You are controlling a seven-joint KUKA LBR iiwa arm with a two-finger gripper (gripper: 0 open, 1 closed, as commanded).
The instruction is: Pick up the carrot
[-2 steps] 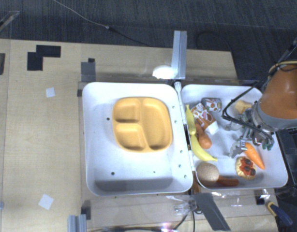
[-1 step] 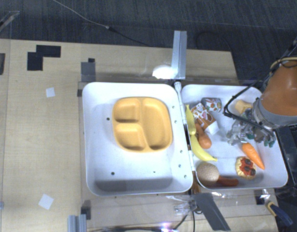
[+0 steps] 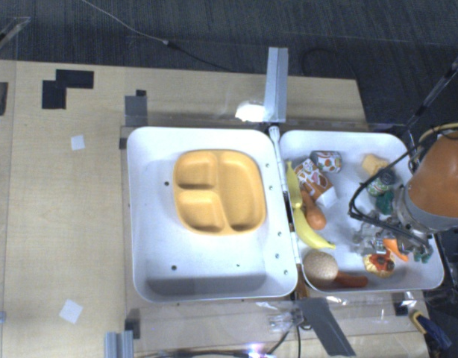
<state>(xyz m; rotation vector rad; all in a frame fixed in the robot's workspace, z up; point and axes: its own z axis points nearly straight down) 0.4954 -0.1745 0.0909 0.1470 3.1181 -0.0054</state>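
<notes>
Nearest the camera, the grey arm with its orange band (image 3: 440,176) fills the right edge, reaching down over the right-hand shallow white bin (image 3: 341,139). Farthest left, the pale wooden counter (image 3: 57,215) carries a few black and white marker patches. Next comes the left-hand shallow white bin (image 3: 151,274), holding a yellow plastic tray with three compartments (image 3: 217,191) near its middle. In the right-hand bin, a yellow banana (image 3: 309,230) lies along the left wall, with an orange-brown sausage-shaped toy (image 3: 314,213) touching it and a small printed carton (image 3: 312,176) just above. A tan rounded bread-like piece (image 3: 320,265) and a dark red sausage-like piece (image 3: 351,280) sit by the bin's near wall. A pale yellow cheese-like block (image 3: 374,163) lies near the far wall. The jaws (image 3: 383,239) hang under the wrist amid cables; whether they are open or closed cannot be told. The orange carrot (image 3: 394,247) lies just beside them, next to a small orange-and-yellow round toy (image 3: 380,263).
</notes>
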